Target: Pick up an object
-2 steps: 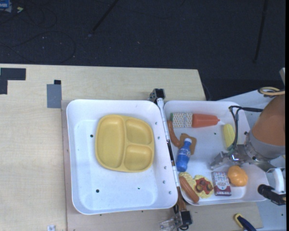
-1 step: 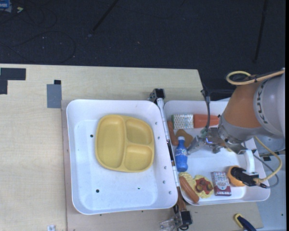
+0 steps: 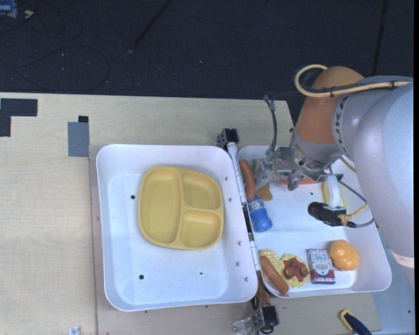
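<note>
Camera view: the claw [image 3: 274, 174] is seen low over the upper-left corner of the right bin [image 3: 366, 285], carried by the grey arm [image 3: 377, 159] that enters from the view's right. Whether the claw is apart or together cannot be told, as its tip is masked by its own body. Whether any object is touched cannot be told either.

Just beside the claw, toward the view's left, an orange sausage [image 3: 246, 176] is laid along the bin wall. Just below the claw a small brown item [image 3: 264, 191] is seen, too blurred to be named. Below that lies a blue bottle [image 3: 260, 216], its pale cap end turned toward the claw. To the view's right of the claw, near it, a pale yellow object [image 3: 331, 188] is placed beneath the arm.

Well below the claw, four things are lined up along the bin's lower edge: a hot dog [image 3: 274, 275], a red-and-yellow food piece [image 3: 294, 266] touching it, a red carton [image 3: 321, 265] and an orange fruit [image 3: 344, 255].

Well apart from the claw, toward the view's left and beyond the two adjoining bin walls, a yellow divided plate [image 3: 181, 206] is set in the left bin [image 3: 119, 271].
</note>
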Motion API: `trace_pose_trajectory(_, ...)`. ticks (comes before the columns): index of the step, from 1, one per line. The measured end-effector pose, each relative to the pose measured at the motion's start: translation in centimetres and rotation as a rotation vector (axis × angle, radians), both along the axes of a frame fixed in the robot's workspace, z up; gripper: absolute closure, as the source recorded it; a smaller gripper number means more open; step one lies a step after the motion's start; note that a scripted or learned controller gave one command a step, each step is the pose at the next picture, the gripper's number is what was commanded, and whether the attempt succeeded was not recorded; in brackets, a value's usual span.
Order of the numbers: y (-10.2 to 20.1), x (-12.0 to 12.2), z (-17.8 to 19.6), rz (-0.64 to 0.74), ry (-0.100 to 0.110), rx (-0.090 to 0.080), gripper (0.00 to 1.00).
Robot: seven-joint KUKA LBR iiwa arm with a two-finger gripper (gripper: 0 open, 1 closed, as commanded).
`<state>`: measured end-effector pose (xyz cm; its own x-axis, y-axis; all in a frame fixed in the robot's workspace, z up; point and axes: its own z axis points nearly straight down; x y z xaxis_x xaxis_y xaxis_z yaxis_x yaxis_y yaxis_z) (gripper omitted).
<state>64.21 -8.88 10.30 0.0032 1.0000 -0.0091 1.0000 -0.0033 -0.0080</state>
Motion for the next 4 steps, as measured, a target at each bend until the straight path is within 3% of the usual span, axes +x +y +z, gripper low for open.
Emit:
trace_pose_trajectory(1, -6.0, 0.2, 4.7, 0.004, -0.004, 0.009, 0.0)
trace_pose_trajectory(2, -1.8, -3.6, -1.0, 0.003, -0.003, 0.01, 0.0)
trace_pose_trajectory(3, 0.0, 0.1, -1.4, 0.001, -0.002, 0.0, 0.0)
trace_pose_trajectory(4, -0.3, 0.1, -1.4, 0.003, -0.001, 0.005, 0.0)
